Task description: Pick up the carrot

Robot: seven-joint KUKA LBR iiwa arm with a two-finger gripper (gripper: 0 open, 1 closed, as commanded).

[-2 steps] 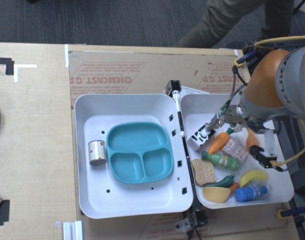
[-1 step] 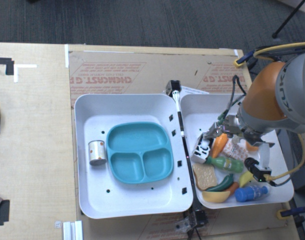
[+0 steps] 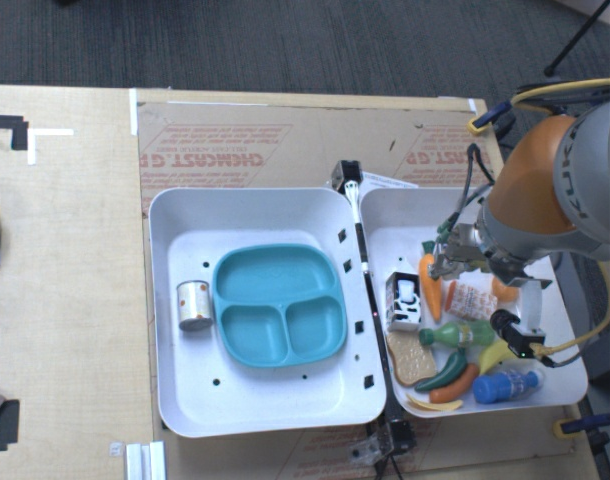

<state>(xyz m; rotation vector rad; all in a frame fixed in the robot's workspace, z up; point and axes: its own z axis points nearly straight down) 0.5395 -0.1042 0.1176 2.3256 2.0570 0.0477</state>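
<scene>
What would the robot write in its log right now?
gripper: over right bin, beside carrot | carrot: lying in bin, not lifted | left bin: teal tray, can

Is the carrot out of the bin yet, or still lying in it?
Still in. The carrot lies in the right bin among the other toy food, with the gripper low right beside it. Whether the gripper grips it: cannot tell.

Claw fingers masked by the wrist; carrot top under the claw.
</scene>
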